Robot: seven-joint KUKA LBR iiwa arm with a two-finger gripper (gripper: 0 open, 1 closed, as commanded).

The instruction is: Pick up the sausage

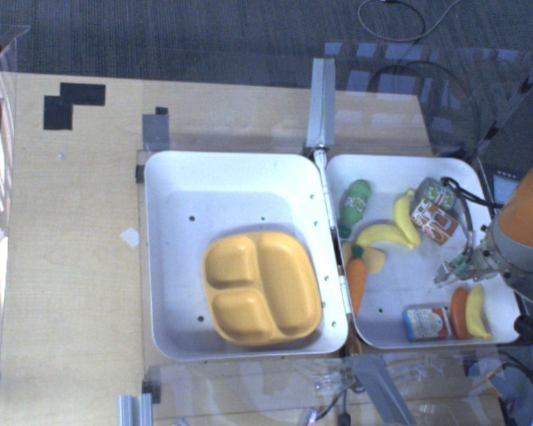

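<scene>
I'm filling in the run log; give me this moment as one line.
gripper: above right bin, near its right side | sausage: lying in bin beside can, not gripped | yellow tray: left bin

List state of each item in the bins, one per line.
Yellow tray: upright, compartments bare, in left bin.
Green bottle: lying down, right bin.
Bananas: lying flat.
Carrot: lying by the divider.
Can: on its side.
Sausage: lying at bin's right end, not gripped.
Gripper: above the sausage.
</scene>
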